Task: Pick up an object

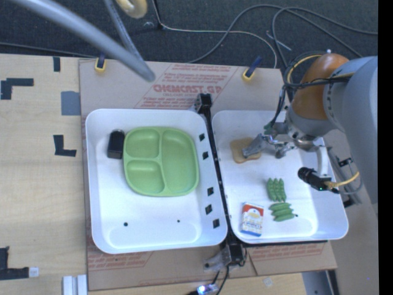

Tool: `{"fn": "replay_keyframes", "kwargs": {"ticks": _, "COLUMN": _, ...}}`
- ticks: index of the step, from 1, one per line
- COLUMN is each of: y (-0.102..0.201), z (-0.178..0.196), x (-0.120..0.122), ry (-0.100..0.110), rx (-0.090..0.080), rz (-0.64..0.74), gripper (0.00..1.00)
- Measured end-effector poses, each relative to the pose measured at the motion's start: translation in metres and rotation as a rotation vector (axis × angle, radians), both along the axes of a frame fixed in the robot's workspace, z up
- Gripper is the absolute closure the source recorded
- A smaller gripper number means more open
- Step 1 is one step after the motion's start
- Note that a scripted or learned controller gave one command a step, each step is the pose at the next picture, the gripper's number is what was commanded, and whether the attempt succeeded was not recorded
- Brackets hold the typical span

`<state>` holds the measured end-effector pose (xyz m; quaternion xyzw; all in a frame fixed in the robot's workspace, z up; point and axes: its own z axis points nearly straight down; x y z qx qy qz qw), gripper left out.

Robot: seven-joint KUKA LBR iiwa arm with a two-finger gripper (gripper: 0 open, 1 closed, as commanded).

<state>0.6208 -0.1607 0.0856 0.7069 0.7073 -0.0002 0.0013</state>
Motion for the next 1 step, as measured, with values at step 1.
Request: {"fn": "replay_keyframes", "kwargs": {"ticks": 1, "y": 0.0017, "z": 0.0144, "x": 0.0021, "ry": -0.004, "rx": 0.003, "rz": 0.003, "gripper": 1.00}}
